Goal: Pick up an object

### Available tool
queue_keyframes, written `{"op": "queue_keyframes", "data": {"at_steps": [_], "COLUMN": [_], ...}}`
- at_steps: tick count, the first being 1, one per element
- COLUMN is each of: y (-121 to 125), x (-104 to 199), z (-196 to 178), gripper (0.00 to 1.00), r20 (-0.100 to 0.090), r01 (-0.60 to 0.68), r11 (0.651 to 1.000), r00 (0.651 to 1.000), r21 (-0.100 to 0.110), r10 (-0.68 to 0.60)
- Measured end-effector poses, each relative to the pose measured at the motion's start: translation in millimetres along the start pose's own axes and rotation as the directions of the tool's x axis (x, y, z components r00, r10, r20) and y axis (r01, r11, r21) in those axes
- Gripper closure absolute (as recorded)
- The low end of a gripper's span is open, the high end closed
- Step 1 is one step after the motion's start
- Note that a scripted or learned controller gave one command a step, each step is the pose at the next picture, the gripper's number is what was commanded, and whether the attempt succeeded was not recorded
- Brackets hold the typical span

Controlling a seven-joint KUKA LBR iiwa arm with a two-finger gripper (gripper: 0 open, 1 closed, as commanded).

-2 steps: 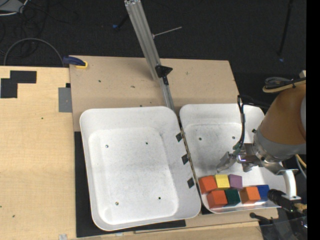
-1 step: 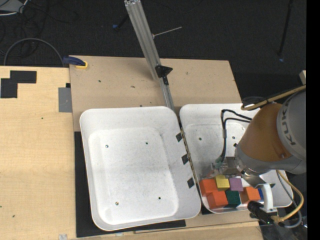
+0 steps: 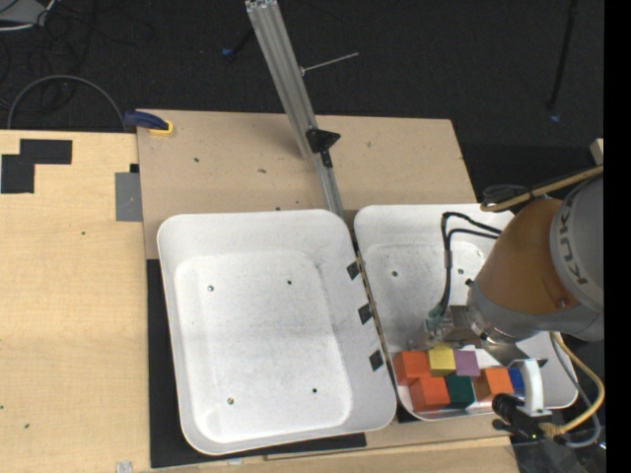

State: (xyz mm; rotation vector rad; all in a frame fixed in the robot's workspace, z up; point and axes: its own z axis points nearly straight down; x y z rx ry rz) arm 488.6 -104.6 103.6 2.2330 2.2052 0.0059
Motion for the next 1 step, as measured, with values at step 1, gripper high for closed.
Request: {"op": "queue_keyframes", "data": {"at_steps": [1], "y": [-0.5], "x": [86.1], "z": [-90.5], "gripper": [1.0], "r20": [-0.002], "r01": [0.019], "r11": [1.0], "r00": [1.0], "r21": [-0.001], "r10": [-0.019]}}
